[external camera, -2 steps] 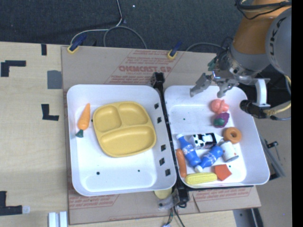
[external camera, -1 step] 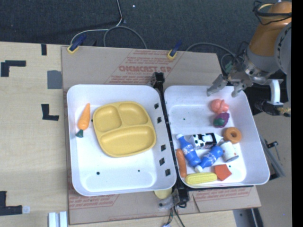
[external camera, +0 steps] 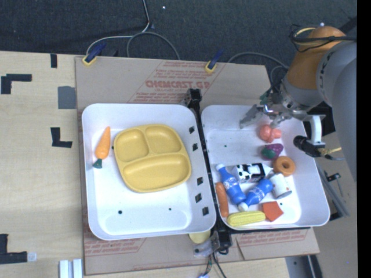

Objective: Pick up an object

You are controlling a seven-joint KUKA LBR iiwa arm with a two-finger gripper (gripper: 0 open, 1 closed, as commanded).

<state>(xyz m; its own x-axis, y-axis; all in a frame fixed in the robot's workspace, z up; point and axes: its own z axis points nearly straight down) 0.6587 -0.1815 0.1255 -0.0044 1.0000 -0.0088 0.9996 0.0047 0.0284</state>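
Tool point(external camera: 268, 113), fingers spread, hovers in the frame's upper right — a pink ball point(external camera: 268, 133) lies just below it.

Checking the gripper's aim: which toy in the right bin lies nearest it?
The pink peach-like toy, just below the gripper; the purple toy and doughnut lie farther down.

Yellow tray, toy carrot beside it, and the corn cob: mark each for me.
Yellow tray point(external camera: 153, 158), camera view, its large front compartment.
Toy carrot point(external camera: 103, 143), camera view, middle of the orange body.
Corn cob point(external camera: 246, 218), camera view, middle of the cob.
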